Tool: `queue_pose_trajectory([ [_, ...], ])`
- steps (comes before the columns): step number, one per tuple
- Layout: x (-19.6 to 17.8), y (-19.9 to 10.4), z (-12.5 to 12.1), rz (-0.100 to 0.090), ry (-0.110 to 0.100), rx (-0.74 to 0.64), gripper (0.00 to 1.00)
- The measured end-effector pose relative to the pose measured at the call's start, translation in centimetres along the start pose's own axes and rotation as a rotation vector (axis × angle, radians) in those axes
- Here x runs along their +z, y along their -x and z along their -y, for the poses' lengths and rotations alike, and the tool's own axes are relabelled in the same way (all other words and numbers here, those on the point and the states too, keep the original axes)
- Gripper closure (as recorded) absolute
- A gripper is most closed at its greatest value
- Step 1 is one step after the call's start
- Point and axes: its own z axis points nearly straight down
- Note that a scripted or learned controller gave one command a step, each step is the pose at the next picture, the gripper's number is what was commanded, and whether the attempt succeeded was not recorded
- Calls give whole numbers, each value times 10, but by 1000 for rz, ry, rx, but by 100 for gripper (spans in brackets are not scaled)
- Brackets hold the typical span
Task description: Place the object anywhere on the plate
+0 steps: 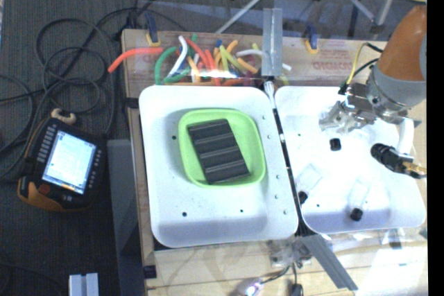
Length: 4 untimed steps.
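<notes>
From the overhead camera view, the dark ridged object (218,150) is lying on the green plate (189,123), which is sitting in the left bin (159,149). Well right of the plate, the gripper (338,117) is hanging over the right bin (388,211); its finger spread cannot be told

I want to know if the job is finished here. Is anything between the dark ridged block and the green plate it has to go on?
Nothing stands between them: the dark ridged block already lies on the green plate in the left bin. The gripper is over the right bin, apart from both.
</notes>
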Motion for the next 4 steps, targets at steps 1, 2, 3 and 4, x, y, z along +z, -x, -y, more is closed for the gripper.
queue_pose_trajectory([
  [1,0,0,0,0,0,0,0],
  [2,-27,26,45,-1,0,33,0],
  [3,-105,38,53,1,3,-4,0],
  [4,-133,47,81,0,3,43,0],
])
